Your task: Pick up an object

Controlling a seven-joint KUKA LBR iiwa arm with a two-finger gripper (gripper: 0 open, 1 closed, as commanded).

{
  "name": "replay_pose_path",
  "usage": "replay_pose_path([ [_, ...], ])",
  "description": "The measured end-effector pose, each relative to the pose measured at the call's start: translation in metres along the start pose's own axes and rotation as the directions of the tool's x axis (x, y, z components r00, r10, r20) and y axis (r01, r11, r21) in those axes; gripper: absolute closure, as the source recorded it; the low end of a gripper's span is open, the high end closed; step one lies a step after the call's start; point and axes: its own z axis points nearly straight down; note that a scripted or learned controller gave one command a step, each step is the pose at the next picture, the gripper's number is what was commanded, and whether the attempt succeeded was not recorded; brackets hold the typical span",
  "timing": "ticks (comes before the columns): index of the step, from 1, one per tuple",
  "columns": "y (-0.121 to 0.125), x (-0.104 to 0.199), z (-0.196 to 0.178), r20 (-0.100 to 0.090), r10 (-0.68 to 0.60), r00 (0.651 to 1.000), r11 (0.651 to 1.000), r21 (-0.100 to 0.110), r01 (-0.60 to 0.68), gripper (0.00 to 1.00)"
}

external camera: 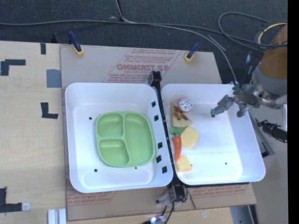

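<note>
White plastic bins, smooth and shallow, sit side by side on a brown cardboard sheet [140,66] clamped to the desk [28,125]. My gripper [230,107] hovers over the right bin's [219,167] far edge, fingers spread apart with nothing between them — so I judge the pick not yet begun; approach, descent, grasp and lift all remain.

The candidates lie well to the gripper's left, bunched against the divider. Nearest is a small white ball with dark dots [185,105], round and likely to roll. Beside it a layered toy sandwich wedge [179,118]; further toward the camera a pale yellow rounded piece [189,137], a slim orange carrot [177,146], and a blocky yellow cheese wedge [184,164] — all look like hard glossy toy plastic.

Beyond them, the left bin [79,101] holds a matte green divided plate [125,139].
</note>
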Motion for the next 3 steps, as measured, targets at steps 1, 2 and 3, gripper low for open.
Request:
replay_pose_path([
  [1, 0.003, 0.0, -0.007, 0.002, -0.003, 1.0, 1.0, -0.012, 0.003, 0.0],
  [2, 0.0, 0.011, 0.047, 0.001, -0.003, 1.0, 1.0, -0.006, 0.003, 0.0],
  [3, 0.0, 0.01, 0.112, 0.001, -0.003, 1.0, 1.0, -0.006, 0.003, 0.0],
])
